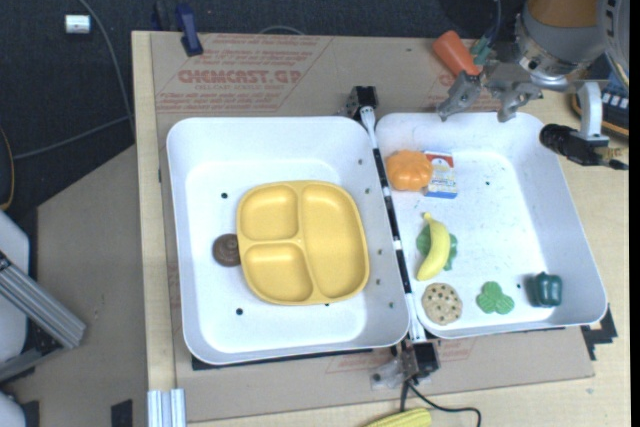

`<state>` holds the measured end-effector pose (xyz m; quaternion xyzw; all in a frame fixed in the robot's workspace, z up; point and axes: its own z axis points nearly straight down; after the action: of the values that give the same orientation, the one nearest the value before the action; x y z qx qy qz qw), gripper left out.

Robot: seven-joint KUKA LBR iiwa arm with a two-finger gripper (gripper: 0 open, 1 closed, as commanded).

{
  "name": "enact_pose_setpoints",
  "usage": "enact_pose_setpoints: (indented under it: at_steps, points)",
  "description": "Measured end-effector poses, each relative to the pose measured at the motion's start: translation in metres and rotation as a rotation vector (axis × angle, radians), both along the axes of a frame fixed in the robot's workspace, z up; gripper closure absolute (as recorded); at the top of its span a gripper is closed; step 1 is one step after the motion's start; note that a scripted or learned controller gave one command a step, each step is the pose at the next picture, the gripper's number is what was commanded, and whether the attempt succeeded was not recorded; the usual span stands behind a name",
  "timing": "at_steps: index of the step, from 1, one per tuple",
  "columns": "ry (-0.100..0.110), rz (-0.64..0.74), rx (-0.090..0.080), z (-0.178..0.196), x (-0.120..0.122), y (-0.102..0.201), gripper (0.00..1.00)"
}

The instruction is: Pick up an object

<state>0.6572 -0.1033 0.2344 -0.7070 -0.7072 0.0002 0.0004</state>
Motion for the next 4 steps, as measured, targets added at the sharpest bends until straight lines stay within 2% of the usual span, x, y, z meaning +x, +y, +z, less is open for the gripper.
enact_pose_setpoints:
  at_steps: [1, 2, 3, 4]
  points:
    - [0.001, 0.000, 0.000, -0.050, -0.014, 0.031, 0.00]
    - [0.001, -0.001, 0.000, -0.150, -0.001, 0.003, 0.00]
    - [-0.003, 0.000, 0.000, -0.149, 0.010, 0.004, 0.00]
    - [0.001, -0.001, 0.000, -0.149, -0.011, -0.015, 0.00]
